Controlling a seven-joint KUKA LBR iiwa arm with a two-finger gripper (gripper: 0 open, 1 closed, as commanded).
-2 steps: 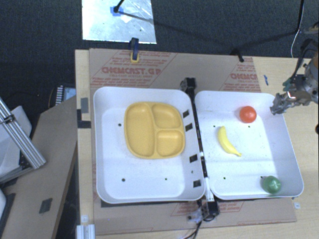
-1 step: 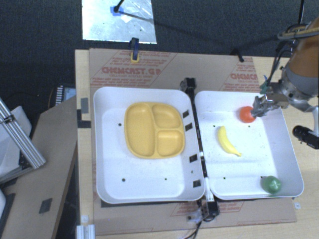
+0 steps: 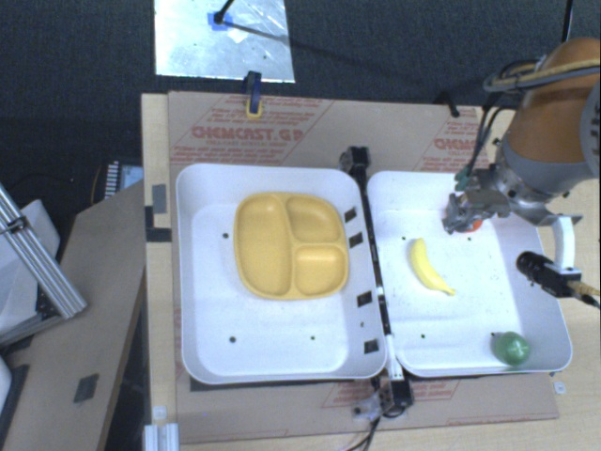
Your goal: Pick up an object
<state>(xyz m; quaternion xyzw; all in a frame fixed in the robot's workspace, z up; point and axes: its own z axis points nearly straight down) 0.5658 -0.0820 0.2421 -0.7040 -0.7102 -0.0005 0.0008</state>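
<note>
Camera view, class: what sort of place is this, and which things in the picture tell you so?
Probably a robot test bench in a lab. A robot arm reaches over two white bins; one holds a yellow divided plate, the other a toy-like banana and green ball.

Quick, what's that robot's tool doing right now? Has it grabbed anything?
Tool: down in the right bin, over something small and orange-red. Whether it has hold of it cannot be told. The banana and the green ball lie untouched.
</note>
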